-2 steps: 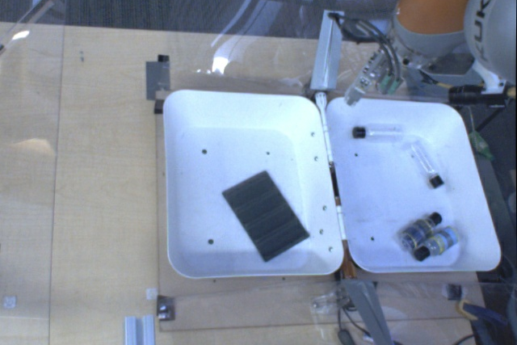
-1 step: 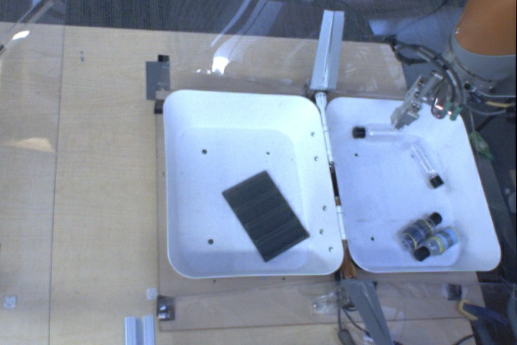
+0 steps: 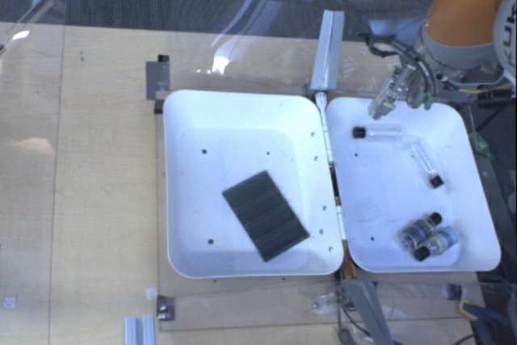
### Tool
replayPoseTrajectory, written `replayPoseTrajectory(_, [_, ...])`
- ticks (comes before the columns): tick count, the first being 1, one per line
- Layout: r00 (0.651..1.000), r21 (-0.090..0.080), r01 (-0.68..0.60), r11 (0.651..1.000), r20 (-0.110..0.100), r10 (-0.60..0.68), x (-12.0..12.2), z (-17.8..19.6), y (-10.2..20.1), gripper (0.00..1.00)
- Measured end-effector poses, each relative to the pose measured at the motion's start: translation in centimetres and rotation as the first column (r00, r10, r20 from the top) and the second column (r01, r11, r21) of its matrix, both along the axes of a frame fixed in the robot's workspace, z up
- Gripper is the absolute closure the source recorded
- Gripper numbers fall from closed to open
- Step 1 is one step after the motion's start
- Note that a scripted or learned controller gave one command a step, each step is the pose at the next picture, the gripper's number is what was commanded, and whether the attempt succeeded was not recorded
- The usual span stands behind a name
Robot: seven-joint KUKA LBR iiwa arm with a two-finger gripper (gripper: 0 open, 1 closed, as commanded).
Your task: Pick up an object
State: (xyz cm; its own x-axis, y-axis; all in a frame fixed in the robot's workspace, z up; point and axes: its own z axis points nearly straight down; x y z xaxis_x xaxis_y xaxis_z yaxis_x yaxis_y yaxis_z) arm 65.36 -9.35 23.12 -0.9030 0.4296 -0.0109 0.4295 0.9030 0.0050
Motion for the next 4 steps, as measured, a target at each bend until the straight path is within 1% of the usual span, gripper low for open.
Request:
replayPoseTrajectory(1, [0.998, 0.002, 0.067, 0.998, -0.003, -0.067, 0.9, -2.2, 4.8, 1.00])
replayPoseTrajectory(4, [0.998, 0.006, 0.057, 0.998, 0.032, -0.058, 1.6, 1.7, 5.2, 1.00])
